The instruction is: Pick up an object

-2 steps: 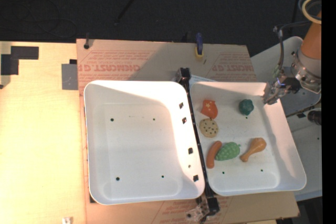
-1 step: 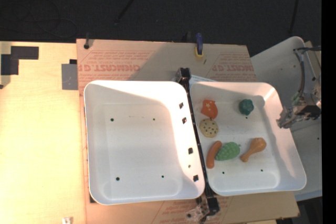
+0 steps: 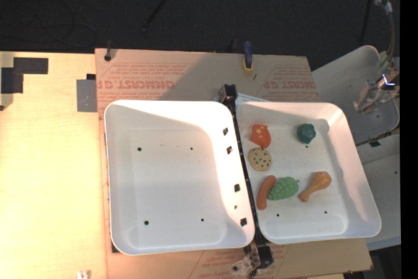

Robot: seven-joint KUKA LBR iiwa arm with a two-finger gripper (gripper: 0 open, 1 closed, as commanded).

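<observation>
The right white bin holds several toy foods. A red-orange piece and a speckled cookie lie near its left wall. A dark green lump sits toward the back. An orange sausage, a bumpy light green piece and a tan drumstick lie across the front. My gripper hangs outside the bin, past its back right corner, well apart from all the objects, and it looks small and blurred.
The left white bin stands beside the right one, with black clips along the shared wall. Both rest on a cardboard sheet on a pale wooden bench. The grey arm fills the far right.
</observation>
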